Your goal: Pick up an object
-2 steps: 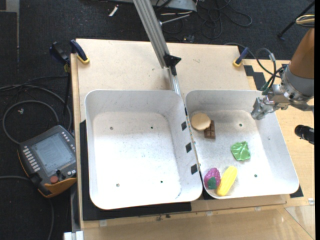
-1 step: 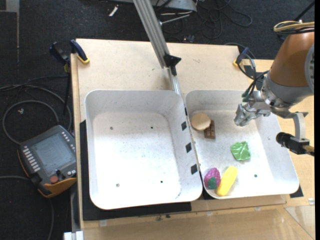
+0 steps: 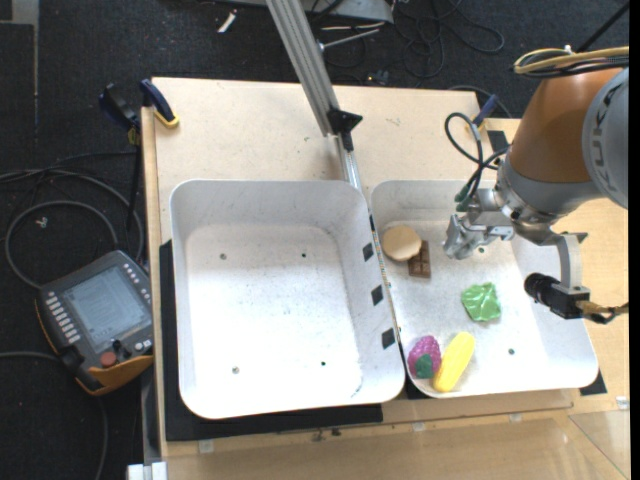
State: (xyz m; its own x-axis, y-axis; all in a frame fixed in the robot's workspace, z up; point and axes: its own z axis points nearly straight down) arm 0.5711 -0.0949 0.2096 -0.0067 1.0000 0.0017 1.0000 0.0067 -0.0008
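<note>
We see the gripper (image 3: 462,245) above the right bin (image 3: 570,353); we cannot tell its finger state. A tan bun (image 3: 401,241) lies just left, beside a brown block (image 3: 421,262).

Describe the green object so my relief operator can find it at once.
Look in the right-hand bin, where the arm reaches in. Below the tool lies a crumpled green piece, the only green thing lying alone; the yellow piece sits nearer the front rim.
</note>
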